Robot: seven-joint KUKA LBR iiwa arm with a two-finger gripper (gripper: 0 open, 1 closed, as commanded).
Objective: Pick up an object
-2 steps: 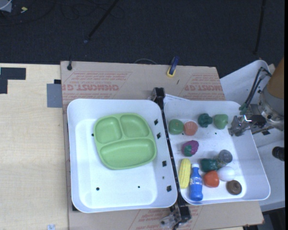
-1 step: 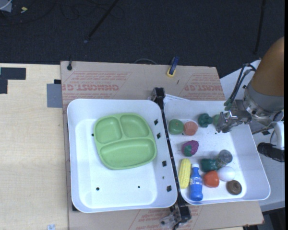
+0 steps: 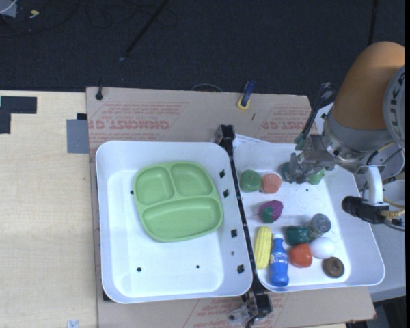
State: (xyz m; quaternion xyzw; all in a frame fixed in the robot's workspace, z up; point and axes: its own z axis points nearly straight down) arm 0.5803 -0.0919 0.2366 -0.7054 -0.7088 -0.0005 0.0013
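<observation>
Closest to the lens: grey robot arm with orange band (image 3: 372,80), reaching in from the right and hanging over the back of the right-hand shallow white bin (image 3: 359,248). Beside that, left-hand shallow white bin (image 3: 123,251), bearing only a light green divided plastic plate (image 3: 178,200).

Down at the arm's tip, dark two-finger gripper (image 3: 302,169), low over the far end of the right bin and pressed close against a small green rounded piece (image 3: 318,177). Cannot tell whether spread or closed, nor whether clamped on that piece; too dark and cluttered there to judge.

Task's likely candidates all in the right bin, largest first: yellow toy corn cob (image 3: 262,246) and blue plastic bottle (image 3: 279,265) side by side at the near edge, then round green toy fruit (image 3: 250,180) touching an orange ball (image 3: 271,182) just left of the gripper, purple and green lump (image 3: 270,210) nearer the middle, white egg (image 3: 322,247) and brown ring (image 3: 333,267) in the near right corner.

Risks, as a judgement: could pinch only the edge of the green piece and squirt it away toward the bin wall; could close on nothing and lift bare; could nudge the orange ball, so close alongside, and set both round toys rolling. Rounded, smooth shapes likely to slip under an off-centre grasp.
</observation>
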